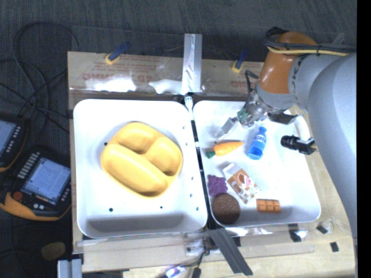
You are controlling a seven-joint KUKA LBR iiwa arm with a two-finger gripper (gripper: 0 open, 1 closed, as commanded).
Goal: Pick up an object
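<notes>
My gripper [236,121] hangs low over the back of the right bin [301,181], just behind a toy carrot [227,148] and left of a small blue bottle [257,143]. It does not visibly hold anything. Toward the front of that bin lie a purple grape bunch [216,185], a round brown cookie [225,208], a white snack packet [241,183] and an orange wafer block [268,205]. A big yellow bread-like lump [141,157] sits in the middle of the left bin [90,207].
The grey arm with its orange band [278,68] comes in from the upper right, above the right bin's back corner. A black knob [297,143] juts over that bin's right side. A metal divider [192,62] stands between the bins at the back. Handheld pendants [36,181] lie at far left.
</notes>
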